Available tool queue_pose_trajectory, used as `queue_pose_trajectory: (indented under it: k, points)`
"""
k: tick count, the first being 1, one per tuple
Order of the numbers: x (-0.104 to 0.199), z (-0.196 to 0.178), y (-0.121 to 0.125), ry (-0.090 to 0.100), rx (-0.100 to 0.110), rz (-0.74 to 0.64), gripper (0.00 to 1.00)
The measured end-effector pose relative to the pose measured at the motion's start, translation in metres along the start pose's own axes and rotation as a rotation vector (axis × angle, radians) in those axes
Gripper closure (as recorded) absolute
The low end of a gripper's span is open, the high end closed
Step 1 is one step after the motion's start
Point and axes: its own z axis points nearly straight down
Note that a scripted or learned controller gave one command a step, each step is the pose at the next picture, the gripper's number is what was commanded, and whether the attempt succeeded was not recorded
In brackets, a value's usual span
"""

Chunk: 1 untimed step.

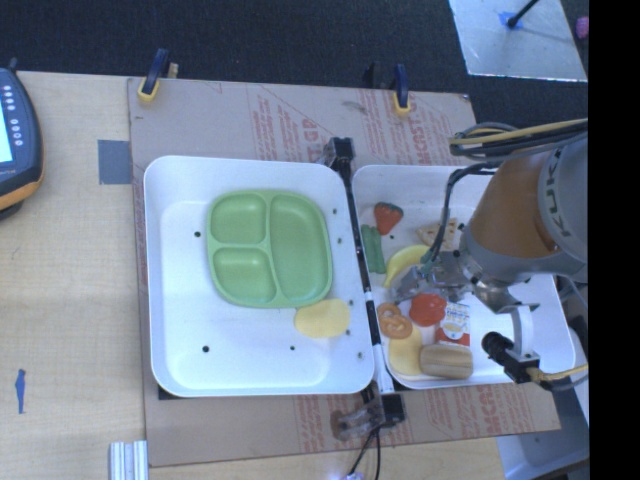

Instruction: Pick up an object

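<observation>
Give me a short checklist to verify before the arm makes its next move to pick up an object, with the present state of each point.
1. Gripper is over the right bin: ok.
2. Objects lie under it, such as the red tomato and yellow banana: ok.
3. An object is between the fingers: cannot tell, the wrist hides them.
4. Target stands apart from its neighbours: not ok, the pieces are crowded.
5. Left bin holds the green plate and a yellow piece, away from the arm: ok.
</observation>
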Motion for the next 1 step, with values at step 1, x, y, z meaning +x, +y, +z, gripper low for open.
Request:
queue_pose_trajectory:
  k: [1]
  points:
    - [-0.0013,-0.0121,0.0023,0.000,-0.001,-0.002,1.00]
